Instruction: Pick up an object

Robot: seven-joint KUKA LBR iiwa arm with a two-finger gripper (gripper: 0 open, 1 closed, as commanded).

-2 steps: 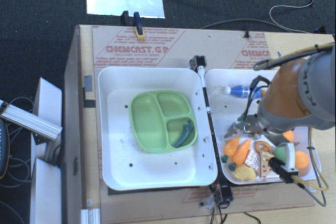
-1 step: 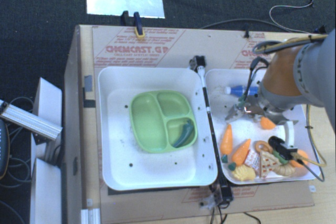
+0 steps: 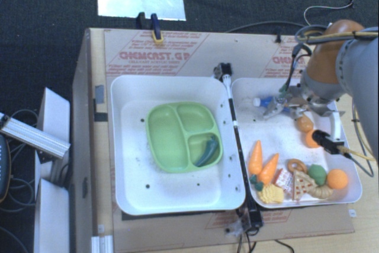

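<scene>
The gripper (image 3: 273, 105) is being hung over the upper part of the right bin (image 3: 246, 89), where bare white floor is being left open just below and to its left. Farther below, the way is being blocked by two carrots (image 3: 262, 164), a pretzel (image 3: 296, 165), a pizza slice (image 3: 302, 185) and other toy foods crowded along the bottom edge. To its left, beyond the dividing rim, room is being taken by a green plate (image 3: 177, 133).

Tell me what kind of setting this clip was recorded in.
Most likely a robotics lab bench set up for grasping trials. Two white bins sit side by side on a board: the left bin holds a green divided plate, the right bin holds toy food such as carrots, and loose cables trail across dark carpet.
</scene>
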